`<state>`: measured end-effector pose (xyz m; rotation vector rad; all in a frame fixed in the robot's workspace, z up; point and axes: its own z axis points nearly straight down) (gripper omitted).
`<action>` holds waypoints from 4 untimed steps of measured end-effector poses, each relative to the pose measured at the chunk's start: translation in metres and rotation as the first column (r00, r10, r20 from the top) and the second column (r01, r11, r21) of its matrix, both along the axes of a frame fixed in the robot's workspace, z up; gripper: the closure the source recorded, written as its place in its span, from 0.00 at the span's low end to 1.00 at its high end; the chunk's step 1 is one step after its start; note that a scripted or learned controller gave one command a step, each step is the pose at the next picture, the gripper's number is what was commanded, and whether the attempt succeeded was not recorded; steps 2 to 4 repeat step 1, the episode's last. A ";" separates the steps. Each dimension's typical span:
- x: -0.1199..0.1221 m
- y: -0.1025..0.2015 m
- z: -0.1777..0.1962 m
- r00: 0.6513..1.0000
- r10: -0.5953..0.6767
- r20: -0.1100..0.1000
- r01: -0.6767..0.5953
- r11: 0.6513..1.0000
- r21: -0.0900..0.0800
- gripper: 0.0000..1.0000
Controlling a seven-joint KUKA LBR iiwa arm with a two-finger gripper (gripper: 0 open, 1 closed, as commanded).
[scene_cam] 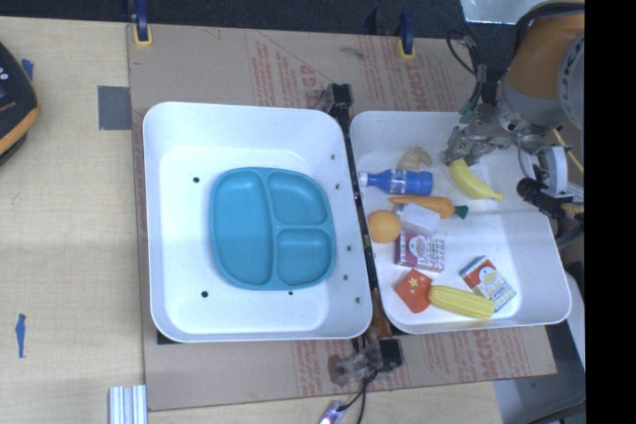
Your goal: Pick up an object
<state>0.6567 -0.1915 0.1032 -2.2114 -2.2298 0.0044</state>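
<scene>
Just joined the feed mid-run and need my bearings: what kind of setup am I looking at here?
Probably a robot lab bench for pick-and-place trials, not a kitchen. Two white bins sit on cardboard clamped to a wooden bench; the right bin holds toy food such as a banana, and the gripper hangs over it.

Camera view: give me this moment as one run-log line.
tool: low in right bin, beside banana | grasp: none seen | left bin: blue plate
</scene>
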 end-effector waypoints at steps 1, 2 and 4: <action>-0.007 0.072 -0.011 1.000 -0.002 0.000 0.002 1.000 0.000 1.00; -0.007 0.072 -0.011 1.000 -0.002 0.000 0.002 1.000 0.000 1.00; -0.007 0.072 -0.011 1.000 -0.002 0.000 0.002 1.000 0.000 1.00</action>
